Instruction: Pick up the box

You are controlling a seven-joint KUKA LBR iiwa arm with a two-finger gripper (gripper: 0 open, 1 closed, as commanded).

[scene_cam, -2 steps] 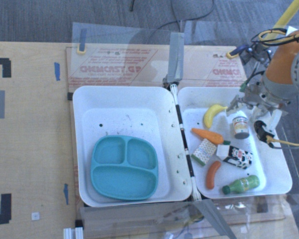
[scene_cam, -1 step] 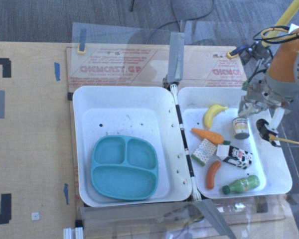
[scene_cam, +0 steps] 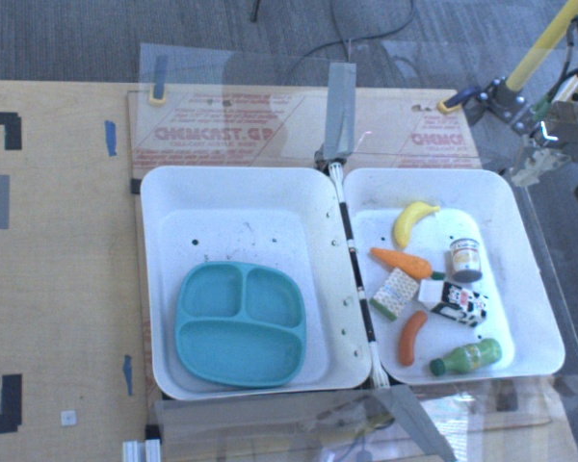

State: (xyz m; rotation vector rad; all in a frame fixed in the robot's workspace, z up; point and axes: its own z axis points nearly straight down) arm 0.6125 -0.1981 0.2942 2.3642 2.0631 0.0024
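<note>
Your box lies tilted near the right bin's left wall, just beneath the carrot; I cannot tell the gripper's state.

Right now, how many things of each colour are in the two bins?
Yellow: 1, the banana
Orange: 2, the carrot and the sausage
Green: 1, the bottle
Teal: 1, the plate
Mixed colours: 3, the box, the can, the cow toy
Total: 8

Teal divided plate in left bin, banana, carrot, green bottle
</note>
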